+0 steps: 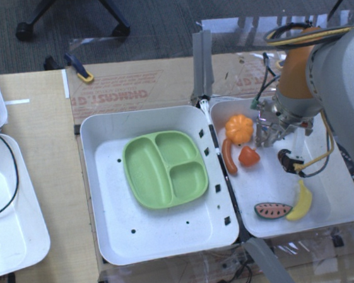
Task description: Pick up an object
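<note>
My gripper (265,138) hangs low in the right bin (337,211), just right of an orange pumpkin (239,129) and above a small red tomato-like piece (248,156). I see nothing between its fingers. A reddish-orange sausage (229,157) lies along the bin's left wall. Near the front edge a watermelon slice (272,210) rests beside a yellow banana (300,201).
The left bin (111,234) holds a green divided plate (165,169). A grey divider post (202,62) rises behind the wall between the two bins. The arm's body fills the upper right, over the right bin's back corner.
</note>
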You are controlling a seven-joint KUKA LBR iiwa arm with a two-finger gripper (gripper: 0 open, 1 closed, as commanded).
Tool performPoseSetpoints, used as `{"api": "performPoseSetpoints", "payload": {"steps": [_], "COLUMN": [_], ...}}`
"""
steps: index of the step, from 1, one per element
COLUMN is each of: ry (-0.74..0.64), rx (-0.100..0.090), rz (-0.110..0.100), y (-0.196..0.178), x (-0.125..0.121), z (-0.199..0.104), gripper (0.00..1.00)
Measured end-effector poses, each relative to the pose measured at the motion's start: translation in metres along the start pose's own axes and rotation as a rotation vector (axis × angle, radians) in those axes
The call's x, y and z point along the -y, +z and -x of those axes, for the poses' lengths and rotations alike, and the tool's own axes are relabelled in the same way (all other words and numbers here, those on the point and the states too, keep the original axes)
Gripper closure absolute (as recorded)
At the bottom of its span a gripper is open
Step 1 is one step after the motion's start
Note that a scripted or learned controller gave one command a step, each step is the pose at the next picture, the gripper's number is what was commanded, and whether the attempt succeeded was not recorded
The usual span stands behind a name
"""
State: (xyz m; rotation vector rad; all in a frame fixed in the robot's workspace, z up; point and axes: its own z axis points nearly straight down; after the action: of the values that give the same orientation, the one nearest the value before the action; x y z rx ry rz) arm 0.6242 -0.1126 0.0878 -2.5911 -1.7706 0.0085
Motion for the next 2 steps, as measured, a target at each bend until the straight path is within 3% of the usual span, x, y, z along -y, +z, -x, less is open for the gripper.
{"api": "performPoseSetpoints", "payload": {"steps": [1,2], "ry": [0.001,0.017], "rx": [0.001,0.000], "rz": [-0.001,-0.001], "y": [0.000,0.000], "x": [0.000,0.059], "z": [0.000,0.011], "gripper": [0.00,0.00]}}
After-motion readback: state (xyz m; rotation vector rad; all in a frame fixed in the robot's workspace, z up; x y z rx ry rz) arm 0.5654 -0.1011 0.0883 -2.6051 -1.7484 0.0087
